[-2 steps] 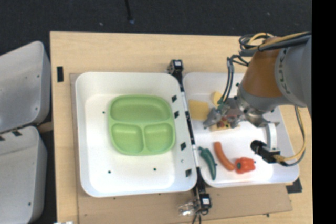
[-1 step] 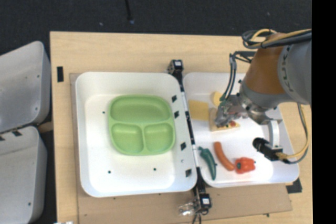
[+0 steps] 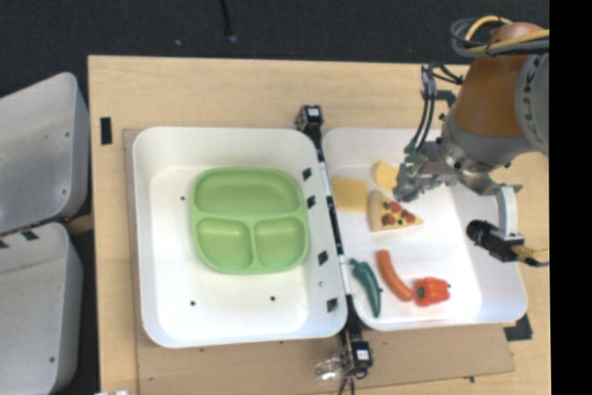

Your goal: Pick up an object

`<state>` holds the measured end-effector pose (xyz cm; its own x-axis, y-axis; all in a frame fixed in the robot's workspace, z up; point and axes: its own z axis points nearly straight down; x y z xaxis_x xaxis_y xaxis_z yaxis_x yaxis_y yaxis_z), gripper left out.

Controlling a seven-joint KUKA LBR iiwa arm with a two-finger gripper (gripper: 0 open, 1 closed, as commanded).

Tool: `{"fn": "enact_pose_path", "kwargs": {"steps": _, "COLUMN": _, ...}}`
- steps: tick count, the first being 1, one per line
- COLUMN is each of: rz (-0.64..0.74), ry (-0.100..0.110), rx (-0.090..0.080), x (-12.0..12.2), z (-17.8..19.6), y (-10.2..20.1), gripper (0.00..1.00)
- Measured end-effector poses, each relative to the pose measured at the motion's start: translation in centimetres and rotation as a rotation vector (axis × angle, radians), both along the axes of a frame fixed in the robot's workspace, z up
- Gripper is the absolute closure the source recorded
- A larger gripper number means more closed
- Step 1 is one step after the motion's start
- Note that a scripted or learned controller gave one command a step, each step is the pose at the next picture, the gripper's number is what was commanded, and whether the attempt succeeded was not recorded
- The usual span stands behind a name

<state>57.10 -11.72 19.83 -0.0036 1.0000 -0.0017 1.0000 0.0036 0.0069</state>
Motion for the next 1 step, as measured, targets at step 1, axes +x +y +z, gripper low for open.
{"fn": "enact_pose_path", "kwargs": {"steps": 1, "rz": -0.001, "ry": 0.002, "rx": 0.0, "x": 0.12, "z": 3.72, "y": -0.14, "gripper": 1.0}}
